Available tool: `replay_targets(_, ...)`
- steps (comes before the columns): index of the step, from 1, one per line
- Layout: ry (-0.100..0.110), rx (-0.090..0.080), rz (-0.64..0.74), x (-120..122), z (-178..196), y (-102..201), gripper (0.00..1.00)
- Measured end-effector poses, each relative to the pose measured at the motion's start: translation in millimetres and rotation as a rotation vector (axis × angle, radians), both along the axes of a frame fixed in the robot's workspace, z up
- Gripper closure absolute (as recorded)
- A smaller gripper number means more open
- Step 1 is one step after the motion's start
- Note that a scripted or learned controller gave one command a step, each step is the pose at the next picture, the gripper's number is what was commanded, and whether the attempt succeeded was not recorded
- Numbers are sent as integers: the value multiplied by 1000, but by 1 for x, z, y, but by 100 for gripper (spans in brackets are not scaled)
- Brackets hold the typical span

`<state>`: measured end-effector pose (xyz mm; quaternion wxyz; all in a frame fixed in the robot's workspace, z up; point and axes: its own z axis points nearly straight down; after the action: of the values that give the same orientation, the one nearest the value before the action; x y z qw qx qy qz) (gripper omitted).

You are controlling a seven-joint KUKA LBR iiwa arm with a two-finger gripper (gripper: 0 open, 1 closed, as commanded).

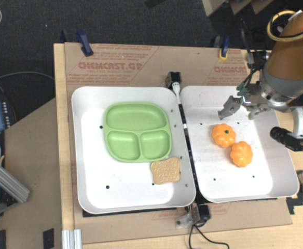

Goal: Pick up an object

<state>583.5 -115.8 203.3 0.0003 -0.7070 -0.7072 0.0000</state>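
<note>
my gripper (243, 107) hangs spread and holding nothing over the right bin (208, 183), just above the nearer pumpkin (223, 135); a second pumpkin (241, 153) sits touching it, so i judge i'm lined up on the nearer; the left bin (89, 185) keeps the green tray (137, 131) and cracker (165, 170).

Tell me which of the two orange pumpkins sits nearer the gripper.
The upper-left pumpkin, just below the gripper; the other pumpkin lies lower right, farther away.
</note>
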Motion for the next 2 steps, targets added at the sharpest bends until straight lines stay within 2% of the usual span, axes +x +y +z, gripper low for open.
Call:
replay_targets(1, 11, 2, -4, -34, -121, -18, 0)
replay_targets(2, -5, -1, 4, 8, -119, 7, 0)
